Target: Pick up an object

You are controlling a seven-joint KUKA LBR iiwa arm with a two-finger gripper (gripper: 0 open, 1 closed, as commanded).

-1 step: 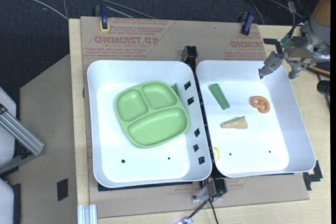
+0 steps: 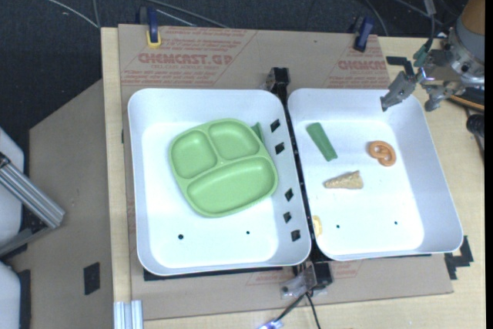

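Pretzel (image 2: 381, 152) in right bin (image 2: 431, 166) (orange), gripper (image 2: 412, 88) above, apart

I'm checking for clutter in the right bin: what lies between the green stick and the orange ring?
Nothing. In the camera view, only bare white floor of the right bin separates the green stick from the orange ring.

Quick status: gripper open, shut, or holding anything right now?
Gripper: open, jaws spread, nothing between them; it hangs over the far right corner of the right bin.
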